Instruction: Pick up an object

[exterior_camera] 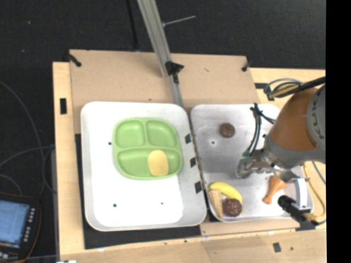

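End effector [248, 166] low over right bin [211, 125] floor, finger spread unclear, can't tell. Nothing seen held. Nearest candidates: banana [226, 190] and dark round piece [232, 207] at front edge, carrot [273, 189] beside wrist. Best: center over banana, descend straight, avoid bin wall.

Banana [226, 190], brown ball [227, 129], carrot [273, 189] in right bin [211, 119]

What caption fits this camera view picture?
Robot gripper reaching into the right bin near a banana.
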Tool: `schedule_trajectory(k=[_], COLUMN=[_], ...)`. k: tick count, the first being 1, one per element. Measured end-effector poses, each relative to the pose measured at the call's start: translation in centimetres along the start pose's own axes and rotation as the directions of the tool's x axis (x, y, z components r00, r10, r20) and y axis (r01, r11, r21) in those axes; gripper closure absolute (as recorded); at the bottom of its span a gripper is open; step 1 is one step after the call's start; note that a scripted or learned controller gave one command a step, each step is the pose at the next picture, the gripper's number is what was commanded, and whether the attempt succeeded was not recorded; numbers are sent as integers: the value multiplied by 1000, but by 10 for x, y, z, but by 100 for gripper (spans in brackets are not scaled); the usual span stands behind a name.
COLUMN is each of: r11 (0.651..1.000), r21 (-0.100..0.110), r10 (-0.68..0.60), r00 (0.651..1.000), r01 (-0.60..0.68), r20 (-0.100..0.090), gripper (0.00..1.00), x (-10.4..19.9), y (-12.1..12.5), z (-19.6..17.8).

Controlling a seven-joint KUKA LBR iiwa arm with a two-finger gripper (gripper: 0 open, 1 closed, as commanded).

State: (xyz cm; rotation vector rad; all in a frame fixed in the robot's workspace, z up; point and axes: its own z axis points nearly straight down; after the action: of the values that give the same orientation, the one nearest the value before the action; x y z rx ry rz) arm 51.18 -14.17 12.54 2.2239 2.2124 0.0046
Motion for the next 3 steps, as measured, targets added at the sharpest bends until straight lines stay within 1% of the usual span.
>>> schedule_trajectory(k=[1, 2, 3], r11=[1000, 1000, 1000], r21=[-4, -3, -1], r10=[-8, -9, -9], r00=[1000, 1000, 1000], r01=[8, 9, 9], r20=[2, 1, 1], gripper=[100, 100, 100], x=[0, 3, 2], y=[4, 0, 2], z=[-64, -111, -144])
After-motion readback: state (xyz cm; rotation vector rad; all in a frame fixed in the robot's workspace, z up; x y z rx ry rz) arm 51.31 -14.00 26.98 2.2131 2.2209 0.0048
